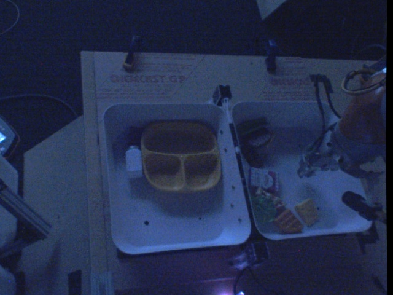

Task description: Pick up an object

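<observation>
The scene is dim. My gripper [307,166] hangs over the middle of the right bin [288,118], reaching in from the right below the arm's orange band [362,112]. Along that bin's left side lie a dark brown object [255,141] and a small white and red carton [264,179]. At its front lie a green item [265,205], an orange piece [288,221] and a yellow square piece [307,211]. The gripper is to the right of the carton and above the yellow piece in the view. I see nothing held in it.
The left bin [123,214] holds a yellow divided plate [180,156] with a small white bottle-like object [134,161] against its left side. Clamps [131,52] [271,55] stand on the bench's far edge. Cables [322,94] hang beside the arm.
</observation>
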